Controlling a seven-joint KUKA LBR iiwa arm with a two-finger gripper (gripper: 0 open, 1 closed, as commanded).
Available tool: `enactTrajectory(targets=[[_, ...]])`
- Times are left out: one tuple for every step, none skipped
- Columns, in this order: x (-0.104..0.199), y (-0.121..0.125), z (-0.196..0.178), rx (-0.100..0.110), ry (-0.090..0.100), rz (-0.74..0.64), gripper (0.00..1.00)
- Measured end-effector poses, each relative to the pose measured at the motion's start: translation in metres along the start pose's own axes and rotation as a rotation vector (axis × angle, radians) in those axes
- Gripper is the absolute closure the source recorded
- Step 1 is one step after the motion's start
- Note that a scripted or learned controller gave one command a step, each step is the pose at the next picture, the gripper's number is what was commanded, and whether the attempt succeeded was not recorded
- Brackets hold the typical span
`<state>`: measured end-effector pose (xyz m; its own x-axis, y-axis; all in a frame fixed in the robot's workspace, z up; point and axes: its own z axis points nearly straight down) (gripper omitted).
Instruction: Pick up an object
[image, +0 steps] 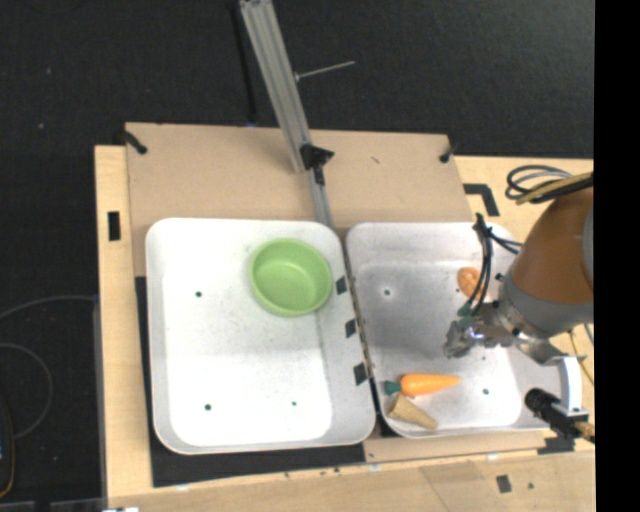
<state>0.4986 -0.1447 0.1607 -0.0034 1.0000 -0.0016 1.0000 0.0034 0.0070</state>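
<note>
An orange carrot (430, 383) lies near the front of the right bin (400, 270). A tan cone-shaped piece (413, 412) rests just below it at the bin's front edge. A small orange object (467, 279) sits at the bin's right side, partly hidden behind the arm's cables. My gripper (463, 339) hangs low over the right part of this bin, above and to the right of the carrot and below the small orange object. A green bowl (291, 277) stands at the back of the left bin (200, 350).
The arm's orange band and grey wrist (555, 270) overhang the right bin's right rim. A metal rod (285, 95) slants in from the top down to the gap between the bins. Black cables (535, 182) lie on the bench at the back right.
</note>
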Motion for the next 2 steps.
enactTrajectory(targets=[[-0.008, 0.01, -0.058, -0.001, -0.001, 0.0, 1.0], [0.0, 0.014, -0.117, -0.002, -0.001, -0.001, 1.0]])
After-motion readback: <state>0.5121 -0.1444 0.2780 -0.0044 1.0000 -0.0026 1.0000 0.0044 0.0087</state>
